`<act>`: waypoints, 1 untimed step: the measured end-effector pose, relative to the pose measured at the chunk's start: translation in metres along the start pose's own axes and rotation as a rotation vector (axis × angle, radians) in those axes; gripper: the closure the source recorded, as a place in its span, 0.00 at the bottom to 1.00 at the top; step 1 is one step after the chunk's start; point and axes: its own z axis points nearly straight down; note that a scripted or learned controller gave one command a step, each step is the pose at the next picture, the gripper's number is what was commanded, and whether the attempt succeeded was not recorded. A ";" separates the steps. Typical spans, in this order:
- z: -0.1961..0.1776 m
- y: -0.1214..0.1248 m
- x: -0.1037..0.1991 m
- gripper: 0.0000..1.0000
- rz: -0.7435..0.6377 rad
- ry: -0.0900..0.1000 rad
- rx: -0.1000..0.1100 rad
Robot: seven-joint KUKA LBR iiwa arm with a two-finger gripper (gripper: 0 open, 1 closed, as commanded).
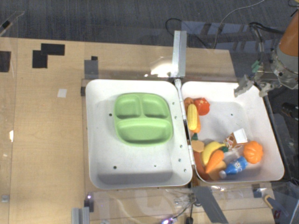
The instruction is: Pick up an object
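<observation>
While the claw [252, 84] hovers top-right, the corn [192, 117] lies well apart.

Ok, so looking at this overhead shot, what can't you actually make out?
- Arm: cut off by the camera view's right edge; just the wrist end shows.
- Gripper: too small and blurred to judge.
- Carton: label too small to read.
- Blue bottle: partly covered by the toy carrot.
- Toy pile: lower items overlapped by the banana.

Bright, even overhead light on my feed.
I see glare on the bench [161, 70] above the bins, soft shadows inside, and slight overall blur.
</observation>
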 end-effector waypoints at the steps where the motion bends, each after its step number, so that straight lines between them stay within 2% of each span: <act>1: 0.113 0.015 0.032 0.00 -0.150 0.000 0.001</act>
